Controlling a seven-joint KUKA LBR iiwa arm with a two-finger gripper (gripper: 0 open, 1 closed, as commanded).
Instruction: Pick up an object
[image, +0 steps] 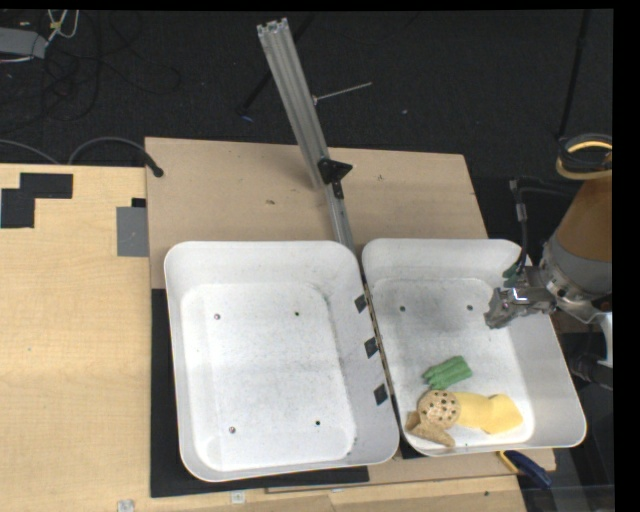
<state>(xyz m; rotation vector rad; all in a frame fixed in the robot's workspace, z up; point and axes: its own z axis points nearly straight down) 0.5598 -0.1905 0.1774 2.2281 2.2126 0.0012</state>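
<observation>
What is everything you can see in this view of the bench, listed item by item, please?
White bins: two, white, side by side on the bench; left bin, right bin.
Green object: one, green, lower part of the right bin.
Yellow object: one, yellow, near the right bin's front edge, right of the round piece.
Round perforated object: one, tan with dark holes, front of the right bin, touching the yellow one.
Metal rail: one, silver, slanting from the top of the view down to where the bins meet.
Wooden board: one, light brown, under and behind the bins.
Arm: one, grey and orange, at the right edge.
Tool: one, metallic, over the right bin's right side, apart from the objects.
</observation>
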